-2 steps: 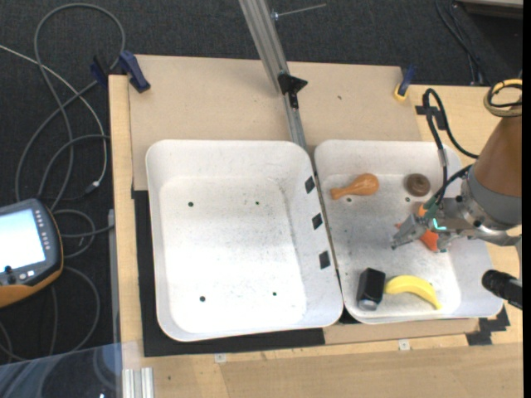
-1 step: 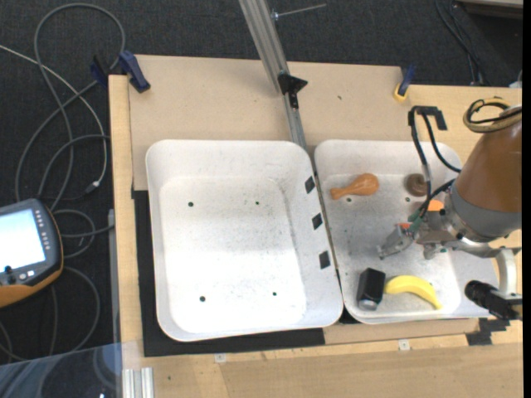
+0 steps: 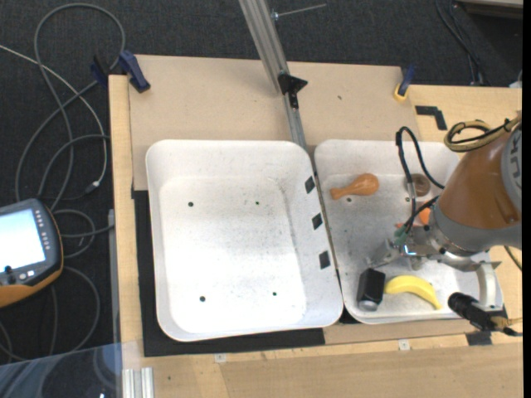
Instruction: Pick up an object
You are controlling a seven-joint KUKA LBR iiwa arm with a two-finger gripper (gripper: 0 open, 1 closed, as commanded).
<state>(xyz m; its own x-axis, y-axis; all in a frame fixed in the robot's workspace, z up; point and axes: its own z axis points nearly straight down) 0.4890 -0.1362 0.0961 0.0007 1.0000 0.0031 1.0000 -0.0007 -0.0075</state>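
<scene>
- Camera view: the arm (image 3: pixel 485 193) reaches into the right bin (image 3: pixel 348 160); its gripper (image 3: pixel 408 245) hangs low (whether clenched or released, I cannot tell).
- A banana (image 3: pixel 412 288) lies just beside a black object (image 3: pixel 370 288); an orange-brown object (image 3: pixel 355 186) rests farther back.

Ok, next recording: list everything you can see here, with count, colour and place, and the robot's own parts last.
bins: two, white, side by side on the bench
banana: one, yellow, right bin near its front edge
black object: one, black, right bin, just left of the banana
orange-brown object: one, pear-like shape, right bin toward the back
clamps: two, blue, at the bench's back corners
metal pole: one, grey, slanting down to the gap between the bins
handheld controller: one, grey and orange with a screen, on the floor at left
cables: several, black and grey, on the floor at left
arm: one, grey with orange band, over the right bin
gripper: one, low in the right bin above the banana
</scene>
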